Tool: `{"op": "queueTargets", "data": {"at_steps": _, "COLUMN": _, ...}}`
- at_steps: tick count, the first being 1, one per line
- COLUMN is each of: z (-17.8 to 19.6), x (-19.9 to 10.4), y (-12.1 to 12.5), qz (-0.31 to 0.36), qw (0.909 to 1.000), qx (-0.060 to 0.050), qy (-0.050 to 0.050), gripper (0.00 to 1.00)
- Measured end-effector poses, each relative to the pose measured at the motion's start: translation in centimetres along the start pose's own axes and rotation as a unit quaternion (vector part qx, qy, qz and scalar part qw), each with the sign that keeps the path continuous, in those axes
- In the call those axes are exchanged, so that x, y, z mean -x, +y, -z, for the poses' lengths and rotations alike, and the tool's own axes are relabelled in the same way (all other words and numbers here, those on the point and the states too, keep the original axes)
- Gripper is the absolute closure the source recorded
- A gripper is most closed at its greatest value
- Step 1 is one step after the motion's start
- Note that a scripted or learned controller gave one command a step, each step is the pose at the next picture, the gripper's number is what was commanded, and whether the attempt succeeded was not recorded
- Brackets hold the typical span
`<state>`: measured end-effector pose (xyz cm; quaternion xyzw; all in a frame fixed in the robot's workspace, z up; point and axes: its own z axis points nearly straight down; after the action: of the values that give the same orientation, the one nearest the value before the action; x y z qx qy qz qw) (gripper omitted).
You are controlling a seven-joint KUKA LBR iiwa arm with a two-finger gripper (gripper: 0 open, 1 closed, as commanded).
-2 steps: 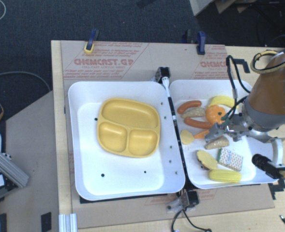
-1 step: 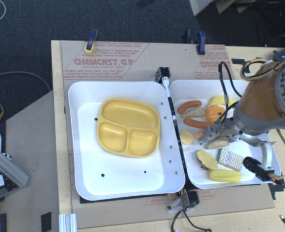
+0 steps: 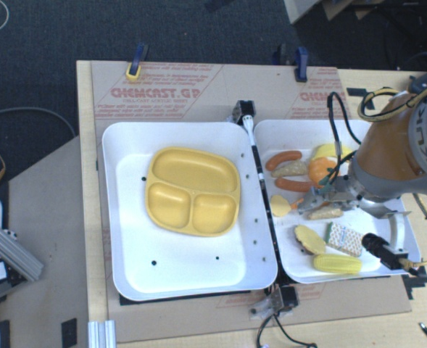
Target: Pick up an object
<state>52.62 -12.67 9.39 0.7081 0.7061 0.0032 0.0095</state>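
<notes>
Camera view: arm is reaching in from the right and hovering low over the right bin (image 3: pixel 409 227), wrist over the food pile. Pincer (image 3: pixel 328 194) is sitting among the items near an orange (image 3: pixel 320 170), two sausages (image 3: pixel 284 159) and a pale piece under it. How wide it stands, and whether anything is in it, cannot tell; the wrist is blocking that spot. Judging the step as descent onto a pick target, grasp not yet confirmed. Next move is calling for a clean closure on one item, then a straight lift. Yellow tray (image 3: pixel 193 191) is lying in the left bin (image 3: pixel 126 267), well apart.
</notes>
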Motion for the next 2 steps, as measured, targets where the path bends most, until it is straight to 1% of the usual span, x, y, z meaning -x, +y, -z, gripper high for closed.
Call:
{"op": "queueTargets", "data": {"at_steps": 1, "z": 1.3, "x": 0.3, "y": 0.3, "qz": -0.001, "qw": 1.0, "qx": 0.007, "qy": -0.004, "gripper": 1.0}}
{"op": "queueTargets", "data": {"at_steps": 2, "z": 7.2, "x": 0.7, "y": 1.2, "qz": 0.002, "qw": 1.0, "qx": -0.007, "qy": 0.004, "gripper": 1.0}}
